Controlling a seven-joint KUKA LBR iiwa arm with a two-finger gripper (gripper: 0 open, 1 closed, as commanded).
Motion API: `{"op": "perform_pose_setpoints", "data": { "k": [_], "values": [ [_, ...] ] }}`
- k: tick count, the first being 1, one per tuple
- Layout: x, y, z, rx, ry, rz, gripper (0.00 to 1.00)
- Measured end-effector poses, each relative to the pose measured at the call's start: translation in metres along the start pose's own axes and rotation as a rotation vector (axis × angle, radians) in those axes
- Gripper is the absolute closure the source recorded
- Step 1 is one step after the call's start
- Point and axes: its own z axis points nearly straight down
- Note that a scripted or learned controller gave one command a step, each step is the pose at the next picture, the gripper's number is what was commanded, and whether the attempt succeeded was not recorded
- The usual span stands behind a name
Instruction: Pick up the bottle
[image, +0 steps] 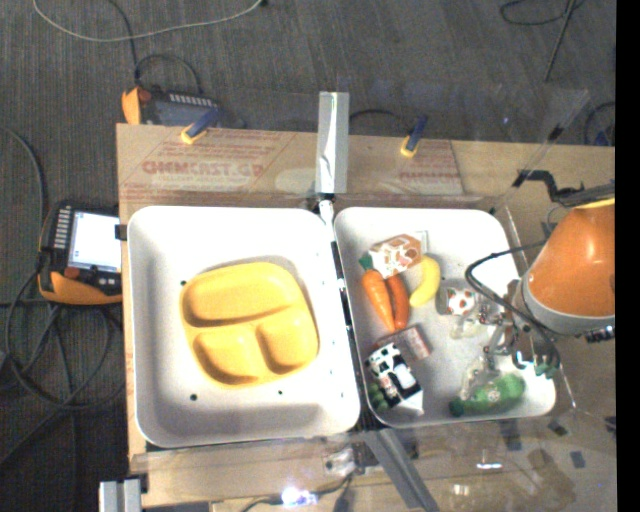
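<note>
The bottle (489, 393) is green and lies on its side in the front right corner of the right bin (470, 222). My gripper (503, 345) hangs just above and slightly behind it, below the orange band of the arm (575, 275) that comes in from the right. Cables and metal parts of the wrist blur together over the bottle's upper end. I cannot make out whether the gripper touches the bottle.
The right bin also holds a small carton (395, 254), a banana (427, 281), two carrots (384, 299), a small spotted item (459, 301) and a black-and-white box (394, 376). The left bin (150, 330) holds a yellow divided tray (252, 320).
</note>
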Motion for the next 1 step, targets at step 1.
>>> {"op": "perform_pose_setpoints", "data": {
  "k": [1],
  "values": [
    [-0.0046,-0.0131,0.0116,-0.003,-0.005,0.172,0.0]
  ]
}}
